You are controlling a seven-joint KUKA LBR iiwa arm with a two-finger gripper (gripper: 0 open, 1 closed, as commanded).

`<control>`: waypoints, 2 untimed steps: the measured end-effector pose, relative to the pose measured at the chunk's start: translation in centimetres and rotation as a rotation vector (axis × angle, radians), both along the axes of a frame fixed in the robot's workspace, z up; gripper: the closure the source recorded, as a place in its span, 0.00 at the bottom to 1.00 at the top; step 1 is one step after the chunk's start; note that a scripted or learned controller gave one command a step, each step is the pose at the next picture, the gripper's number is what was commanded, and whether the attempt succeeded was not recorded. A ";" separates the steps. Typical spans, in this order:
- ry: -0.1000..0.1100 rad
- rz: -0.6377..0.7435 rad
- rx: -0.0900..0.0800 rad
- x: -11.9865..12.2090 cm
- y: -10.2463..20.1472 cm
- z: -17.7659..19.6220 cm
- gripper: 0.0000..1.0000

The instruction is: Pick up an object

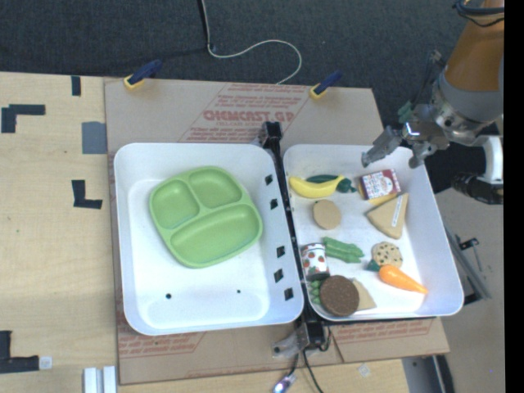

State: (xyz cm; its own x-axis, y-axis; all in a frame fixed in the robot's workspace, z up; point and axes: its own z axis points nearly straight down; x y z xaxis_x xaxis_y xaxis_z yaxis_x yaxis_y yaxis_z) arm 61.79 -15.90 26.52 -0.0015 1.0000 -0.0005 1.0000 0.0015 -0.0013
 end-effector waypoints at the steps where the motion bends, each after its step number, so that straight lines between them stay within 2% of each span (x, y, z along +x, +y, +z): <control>1: 0.010 0.002 0.004 -7.1 7.8 -8.5 0.00; 2: 0.007 0.004 0.003 -13.8 14.7 -8.1 0.00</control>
State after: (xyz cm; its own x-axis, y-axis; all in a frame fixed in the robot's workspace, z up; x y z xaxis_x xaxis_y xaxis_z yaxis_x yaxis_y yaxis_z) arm 47.95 -1.25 18.37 -0.0050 1.0000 0.0025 1.0000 0.0050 -0.0078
